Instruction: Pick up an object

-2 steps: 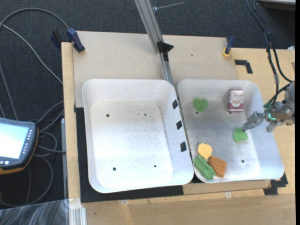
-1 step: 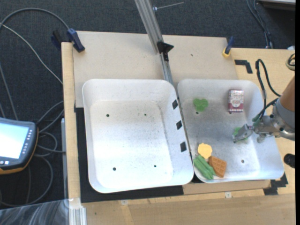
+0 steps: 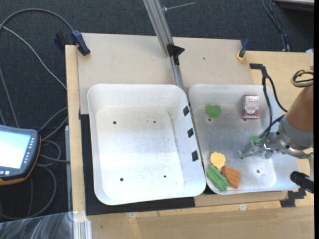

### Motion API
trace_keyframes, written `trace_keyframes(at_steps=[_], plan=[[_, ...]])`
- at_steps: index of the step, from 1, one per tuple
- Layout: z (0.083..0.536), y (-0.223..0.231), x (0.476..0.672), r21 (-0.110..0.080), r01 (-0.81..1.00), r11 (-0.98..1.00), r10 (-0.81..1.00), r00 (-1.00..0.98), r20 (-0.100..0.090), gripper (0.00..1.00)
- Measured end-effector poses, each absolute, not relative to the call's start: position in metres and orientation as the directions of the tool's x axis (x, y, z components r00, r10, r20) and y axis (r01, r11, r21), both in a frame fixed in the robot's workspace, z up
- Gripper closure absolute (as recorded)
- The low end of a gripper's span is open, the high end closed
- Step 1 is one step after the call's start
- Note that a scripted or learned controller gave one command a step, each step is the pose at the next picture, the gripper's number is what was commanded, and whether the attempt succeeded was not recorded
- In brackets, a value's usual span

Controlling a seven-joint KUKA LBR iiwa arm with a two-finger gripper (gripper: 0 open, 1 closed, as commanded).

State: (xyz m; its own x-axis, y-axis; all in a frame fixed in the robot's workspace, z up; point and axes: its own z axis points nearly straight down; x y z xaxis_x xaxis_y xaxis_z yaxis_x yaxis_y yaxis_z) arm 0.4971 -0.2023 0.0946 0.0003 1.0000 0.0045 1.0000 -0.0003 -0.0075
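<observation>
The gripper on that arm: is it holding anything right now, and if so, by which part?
That cannot be told. The gripper sits low in the right bin with a small green thing right beside it, but the view is too small to show anything between its fingers.

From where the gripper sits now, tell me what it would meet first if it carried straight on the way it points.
The gripper points left and slightly down across the right bin. The yellow piece lies first in that line, by the green and orange pieces. Its height above the floor is unclear, so it might pass over.
</observation>
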Motion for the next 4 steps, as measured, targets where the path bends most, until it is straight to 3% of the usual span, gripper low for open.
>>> trace_keyframes(at_steps=[1,3,4], plan=[[0.109,-0.203,0.499,0.001,1.0,0.0,1.0,0.0,0.002,1.0],[0.205,-0.206,0.505,0.007,1.0,0.002,1.0,-0.002,-0.002,1.0],[0.23,-0.206,0.506,0.005,1.0,0.002,1.0,-0.002,-0.002,1.0]])
